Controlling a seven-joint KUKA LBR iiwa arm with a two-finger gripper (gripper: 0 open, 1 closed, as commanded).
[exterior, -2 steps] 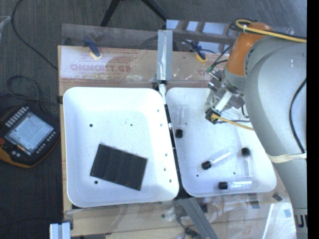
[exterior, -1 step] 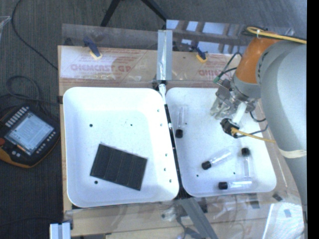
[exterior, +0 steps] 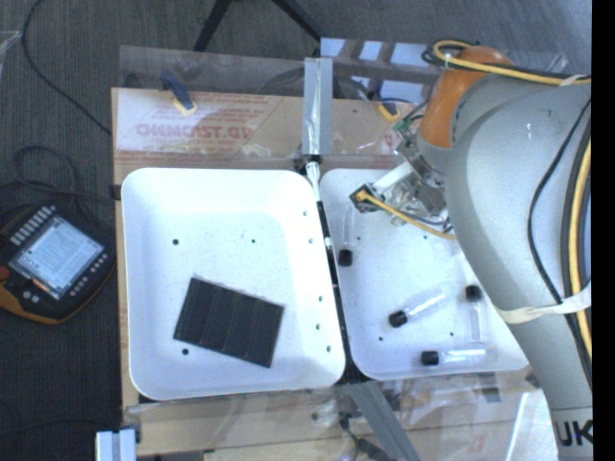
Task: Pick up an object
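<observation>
A flat black ribbed panel [exterior: 229, 322] lies in the front half of the left bin [exterior: 154, 195]. In the right bin [exterior: 370, 358] lie three clear tubes with black caps: one slanted in the middle [exterior: 417, 307], one along the front wall [exterior: 452, 356], and one near the right side [exterior: 474, 317]. A small black piece [exterior: 344, 255] sits by the right bin's left wall. My gripper [exterior: 411, 196] hangs over the back of the right bin, well behind the tubes and largely hidden by the wrist. Nothing shows in its grasp.
The thick grey arm [exterior: 524, 200] covers the right bin's right side and back corner. A metal post [exterior: 316, 113] stands behind the seam between the bins. A teach pendant [exterior: 53, 257] lies on the floor to the left.
</observation>
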